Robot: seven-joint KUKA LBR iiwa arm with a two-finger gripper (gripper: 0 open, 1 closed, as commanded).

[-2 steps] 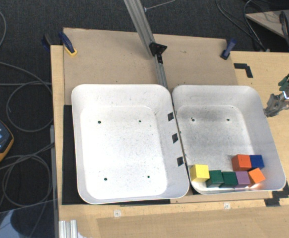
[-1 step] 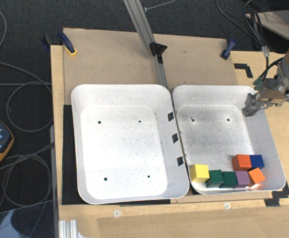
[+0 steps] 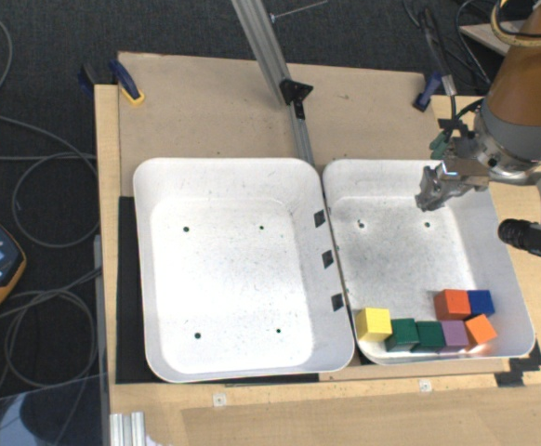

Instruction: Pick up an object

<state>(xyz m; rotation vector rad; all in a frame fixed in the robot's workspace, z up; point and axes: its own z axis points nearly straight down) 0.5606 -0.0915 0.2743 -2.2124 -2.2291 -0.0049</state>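
The wooden surface (image 3: pixel 215 100) carries two shallow white bins side by side, the left bin (image 3: pixel 150 203) bare inside and the right bin (image 3: pixel 345 179) holding a cluster of small blocks at its near edge. The arm (image 3: pixel 523 82) enters from the right, its bulky orange-banded wrist held high over the bin's far right corner and tipped so the gripper (image 3: pixel 429 198) points down and to the left, hanging above the bin's far floor, well apart from the blocks. Whether the jaws are parted or closed cannot be told at this size; nothing shows between them. The blocks are cubes with no long axis of their own, but together they form a row running left to right along the near wall: a yellow block (image 3: pixel 375 322) at the left end, then two dark green blocks (image 3: pixel 415 334) touching, a purple block (image 3: pixel 454 332), and an orange block (image 3: pixel 481 329) turned at a slant. Behind these sit a red-orange block (image 3: pixel 453 302) and a blue block (image 3: pixel 481 300), touching.
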